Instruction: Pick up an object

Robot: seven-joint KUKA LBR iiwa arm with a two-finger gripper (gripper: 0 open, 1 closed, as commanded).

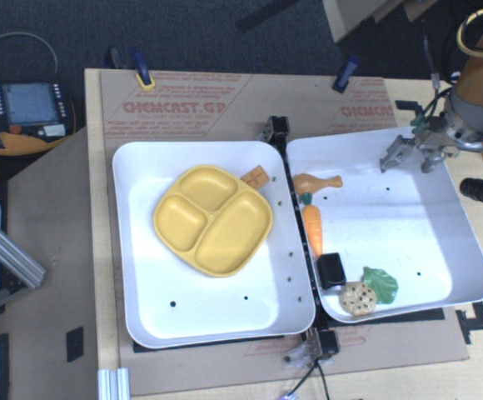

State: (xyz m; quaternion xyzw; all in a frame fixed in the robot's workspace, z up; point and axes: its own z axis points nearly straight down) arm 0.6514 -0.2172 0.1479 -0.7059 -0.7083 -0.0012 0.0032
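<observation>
Five pieces: carrot (311, 228), drumstick (316, 183), black block (331, 270), cookie (358, 298) and green leaf (380, 282) crowd the right bin's (425, 223) near-left side.
Claw: we see the gripper (414, 155) spread wide, holding nothing, at the far right rim.
Reason: we judge it poised to descend, well apart from them.
Left bin (141, 248): yellow tray (213, 220), brown block (255, 177) touching it.

The yellow divided plate (213, 219) hides most of a small brown block (256, 176) at its upper right rim, the arm (480, 82) is cut off by the right edge, and the gripper (409, 155) is too small to tell how its jaws stand.
</observation>
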